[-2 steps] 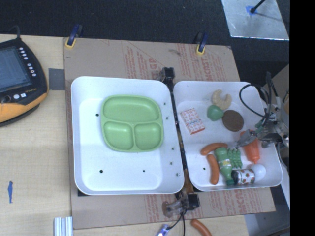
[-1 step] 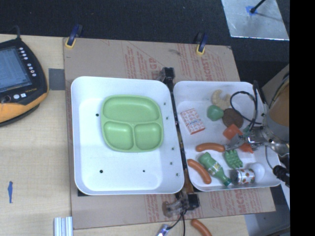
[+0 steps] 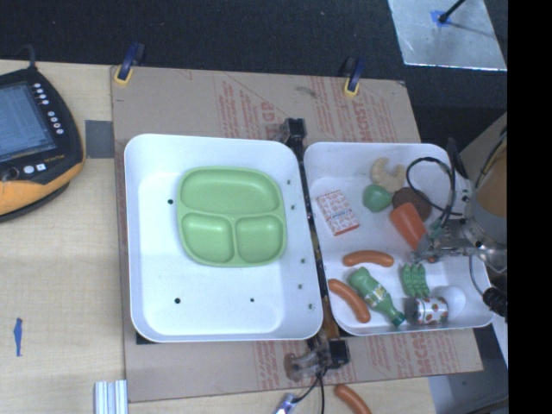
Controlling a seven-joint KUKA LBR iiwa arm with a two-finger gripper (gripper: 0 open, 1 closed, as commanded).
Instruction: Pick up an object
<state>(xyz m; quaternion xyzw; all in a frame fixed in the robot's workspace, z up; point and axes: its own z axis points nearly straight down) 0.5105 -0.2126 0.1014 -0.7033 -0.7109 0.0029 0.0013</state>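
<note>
Wooden desk (image 3: 60,266) carries cardboard sheet, two white bins. I see left bin (image 3: 151,231) holding green divided plate (image 3: 231,216). Right bin (image 3: 345,166) holds green bottle (image 3: 375,296), orange carrot (image 3: 407,222), sausage (image 3: 368,258). Hand (image 3: 440,247) over right bin's right side; opening cannot tell.

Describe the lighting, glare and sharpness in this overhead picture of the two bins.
Camera view: even, soft light with faint shadows; the left white bin looks bright and washed out around the green divided plate; small items in the right bin look slightly soft, and the gripper area is cluttered and unclear.
</note>
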